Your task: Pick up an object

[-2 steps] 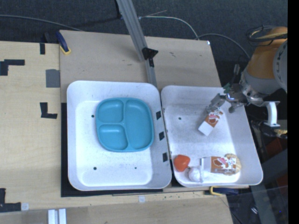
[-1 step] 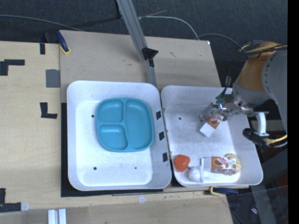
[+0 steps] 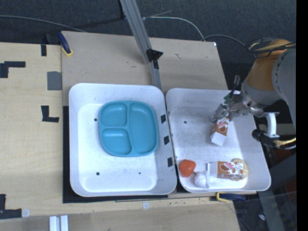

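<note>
Claw (image 3: 225, 110): we see it in the right bin (image 3: 192, 109), above the small carton (image 3: 219, 131); we cannot tell its grip.
Left bin (image 3: 79, 143): we see a blue tray (image 3: 128, 128).

the left bin (image 3: 82, 177) is largely taken up by a blue divided plate (image 3: 128, 128); bare floor is left along its near edge. in the right bin (image 3: 192, 105), the far left part lies open, while the near edge is crowded.
</note>
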`<state>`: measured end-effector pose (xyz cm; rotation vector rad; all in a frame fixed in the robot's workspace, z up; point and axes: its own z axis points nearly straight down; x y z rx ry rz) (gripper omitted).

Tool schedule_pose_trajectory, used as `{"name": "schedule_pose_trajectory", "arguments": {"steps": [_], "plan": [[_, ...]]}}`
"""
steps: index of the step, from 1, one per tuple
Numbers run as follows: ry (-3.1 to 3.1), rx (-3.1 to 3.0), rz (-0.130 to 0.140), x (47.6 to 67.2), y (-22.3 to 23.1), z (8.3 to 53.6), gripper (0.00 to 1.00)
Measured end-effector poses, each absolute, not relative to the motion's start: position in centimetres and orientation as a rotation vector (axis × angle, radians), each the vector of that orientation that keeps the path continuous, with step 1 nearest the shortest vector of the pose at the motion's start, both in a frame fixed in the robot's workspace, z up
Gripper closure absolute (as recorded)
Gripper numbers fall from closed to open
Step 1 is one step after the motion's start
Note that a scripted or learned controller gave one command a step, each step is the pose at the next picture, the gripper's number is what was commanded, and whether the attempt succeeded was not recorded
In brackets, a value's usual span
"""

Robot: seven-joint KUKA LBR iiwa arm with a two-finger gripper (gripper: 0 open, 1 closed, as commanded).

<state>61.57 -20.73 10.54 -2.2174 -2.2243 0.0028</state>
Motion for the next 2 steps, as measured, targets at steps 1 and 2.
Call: {"name": "schedule_pose_trajectory", "arguments": {"steps": [1, 2], "plan": [[-2.225, -2.221, -0.002, 61.6, -20.7, 14.8, 1.00], [-2.227, -2.222, -0.003, 62.2, -20.4, 20.8, 1.00]]}}
